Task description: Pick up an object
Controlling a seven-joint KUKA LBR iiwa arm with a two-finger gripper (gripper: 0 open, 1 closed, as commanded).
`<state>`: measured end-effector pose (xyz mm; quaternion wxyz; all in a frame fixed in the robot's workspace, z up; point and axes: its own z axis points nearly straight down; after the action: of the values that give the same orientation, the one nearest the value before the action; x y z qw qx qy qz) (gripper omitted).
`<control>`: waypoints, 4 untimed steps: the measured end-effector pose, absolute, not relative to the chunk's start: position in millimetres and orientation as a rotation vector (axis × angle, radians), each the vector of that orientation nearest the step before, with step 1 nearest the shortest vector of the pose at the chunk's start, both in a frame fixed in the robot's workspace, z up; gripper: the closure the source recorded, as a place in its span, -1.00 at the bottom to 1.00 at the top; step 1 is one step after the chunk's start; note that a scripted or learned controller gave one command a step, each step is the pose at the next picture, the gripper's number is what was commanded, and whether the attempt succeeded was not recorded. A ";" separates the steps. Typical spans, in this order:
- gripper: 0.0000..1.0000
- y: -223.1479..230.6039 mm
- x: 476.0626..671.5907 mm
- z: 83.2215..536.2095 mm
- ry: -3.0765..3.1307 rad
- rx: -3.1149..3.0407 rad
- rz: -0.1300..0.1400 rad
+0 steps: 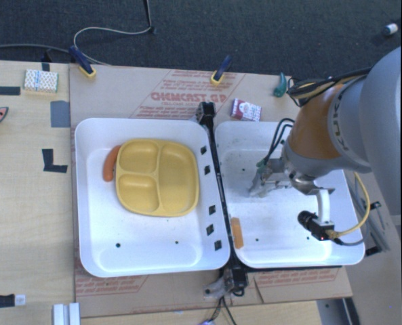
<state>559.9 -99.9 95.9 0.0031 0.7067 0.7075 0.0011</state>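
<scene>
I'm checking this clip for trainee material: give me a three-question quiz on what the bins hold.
1. True or false: the yellow tray lies in the left bin.
2. The orange sausage lies: A) on the tray, B) beside the tray's left edge, C) in the right bin.
3. Fill in: the gripper is over the ____ bin.

Key: 1 true. 2 B. 3 right; a small orange piece lies at that bin's left wall.
</scene>
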 end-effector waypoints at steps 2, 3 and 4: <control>-1.00 -105.4 637.9 85.8 2.220 2.217 0.003; 1.00 -105.7 637.9 96.1 2.221 2.215 0.000; 1.00 -105.5 637.4 104.8 2.222 2.215 -0.003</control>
<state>637.4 -105.5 104.8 0.0020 0.7059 0.7083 -0.0010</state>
